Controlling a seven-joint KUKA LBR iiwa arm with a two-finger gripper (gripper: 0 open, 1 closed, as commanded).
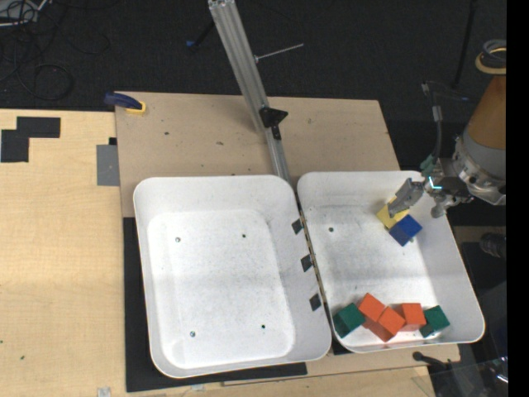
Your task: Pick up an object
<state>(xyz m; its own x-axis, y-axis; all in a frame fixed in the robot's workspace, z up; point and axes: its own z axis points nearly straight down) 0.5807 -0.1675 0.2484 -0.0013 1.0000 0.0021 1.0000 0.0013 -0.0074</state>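
My gripper (pixel 420 203) hangs over the upper right part of the right bin (pixel 364 255), reaching in from the right. Its fingers stand apart, open, with nothing between them. The left finger (pixel 405 195) points down toward a yellow block (pixel 388 216). A blue block (pixel 405 231) lies against the yellow one, just below the fingertips. Near the bin's front edge sits a cluster of blocks: a green one (pixel 349 318), orange ones (pixel 372 307) (pixel 411 313), a red one (pixel 384 326) and another green one (pixel 435 319).
The left bin (pixel 215 271) lies beside the right one, with black clips (pixel 306 261) along the shared rim. A slanted aluminium rail (pixel 248 73) rises behind the bins. The wooden bench (pixel 58 222) spreads to the left.
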